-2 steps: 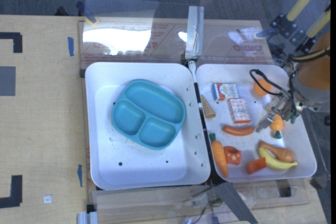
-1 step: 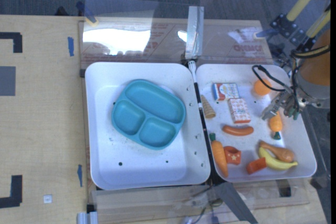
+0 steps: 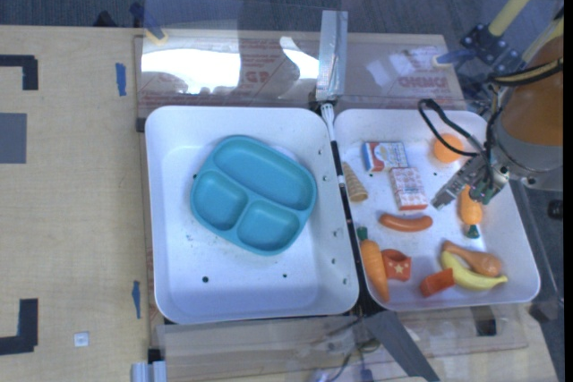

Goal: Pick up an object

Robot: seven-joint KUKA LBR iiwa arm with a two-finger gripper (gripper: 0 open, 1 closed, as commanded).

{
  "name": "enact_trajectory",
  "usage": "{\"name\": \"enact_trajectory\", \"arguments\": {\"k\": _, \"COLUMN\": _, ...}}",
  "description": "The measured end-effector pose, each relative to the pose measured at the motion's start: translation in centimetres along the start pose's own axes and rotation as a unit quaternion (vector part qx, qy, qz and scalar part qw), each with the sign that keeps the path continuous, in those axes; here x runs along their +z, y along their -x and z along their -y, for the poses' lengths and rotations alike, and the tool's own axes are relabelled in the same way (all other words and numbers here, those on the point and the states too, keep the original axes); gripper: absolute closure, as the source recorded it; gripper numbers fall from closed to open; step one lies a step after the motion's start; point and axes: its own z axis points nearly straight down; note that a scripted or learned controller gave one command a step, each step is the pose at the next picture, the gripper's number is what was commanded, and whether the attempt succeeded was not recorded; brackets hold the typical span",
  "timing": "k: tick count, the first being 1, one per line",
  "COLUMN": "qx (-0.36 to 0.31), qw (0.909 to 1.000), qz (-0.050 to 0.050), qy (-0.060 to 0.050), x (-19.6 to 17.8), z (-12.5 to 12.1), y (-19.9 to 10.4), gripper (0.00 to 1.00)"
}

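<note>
We had the gripper [image 3: 472, 190] low over the right bin [image 3: 528, 257], right by a small orange toy [image 3: 470, 208], probably our pick. Couldn't tell its grip state. The blue plate [image 3: 253, 192] sat alone left.

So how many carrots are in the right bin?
2. One long orange toy carrot lies along the right bin's left wall; a smaller orange carrot sits under the arm's wrist. Others may be hidden.

I see a pale wooden bench [image 3: 63, 219], two white bins side by side, left bin [image 3: 170, 219], right bin [image 3: 519, 268], blue tape marks [image 3: 121, 78].
</note>
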Motion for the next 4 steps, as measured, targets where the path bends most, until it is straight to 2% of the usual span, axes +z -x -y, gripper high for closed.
{"name": "enact_trajectory", "arguments": {"k": 1, "qx": 0.048, "qw": 0.9988, "qz": -0.001, "qy": -0.001, "x": -2.7, "z": 2.4, "y": -6.3, "gripper": 1.0}}
{"name": "enact_trajectory", "arguments": {"k": 2, "qx": 0.072, "qw": 0.9974, "qz": 0.001, "qy": 0.001, "x": -8.7, "z": -1.9, "y": -5.0, "gripper": 1.0}}
{"name": "enact_trajectory", "arguments": {"k": 3, "qx": 0.144, "qw": 0.9896, "qz": -0.003, "qy": -0.006, "x": 1.4, "z": 4.0, "y": 0.3, "gripper": 1.0}}
{"name": "enact_trajectory", "arguments": {"k": 4, "qx": 0.214, "qw": 0.9768, "qz": 0.001, "qy": 0.001, "x": -8.4, "z": -3.4, "y": -0.6, "gripper": 1.0}}
